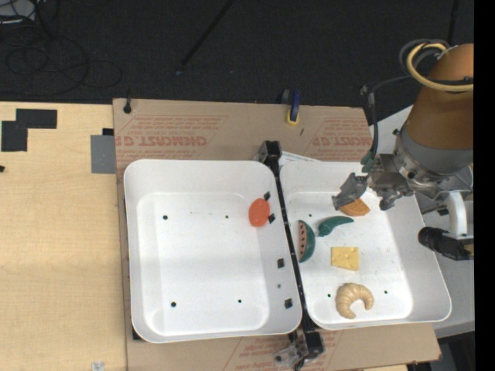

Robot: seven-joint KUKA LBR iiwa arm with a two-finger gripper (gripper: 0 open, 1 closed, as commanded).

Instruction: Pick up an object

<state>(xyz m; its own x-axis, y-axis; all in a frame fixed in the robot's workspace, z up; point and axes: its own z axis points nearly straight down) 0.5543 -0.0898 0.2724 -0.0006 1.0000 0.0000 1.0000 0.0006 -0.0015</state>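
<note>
The two bins point(147, 178) are white with tiny black dots on the floor. A black bar point(285, 234) runs between them. Left of the bar lies a red-orange ball point(259, 212). Just right of the bar is a watermelon slice point(304, 240), red inside with a green edge. Farther right of the bar are a teal curved thing point(334, 224), a yellow cheese square point(346, 257), a tan croissant point(354, 298) and an orange piece point(356, 207). The arm point(442, 118) is orange above and grey below. The board point(193, 134) under the bins is brown with red letters.
</note>
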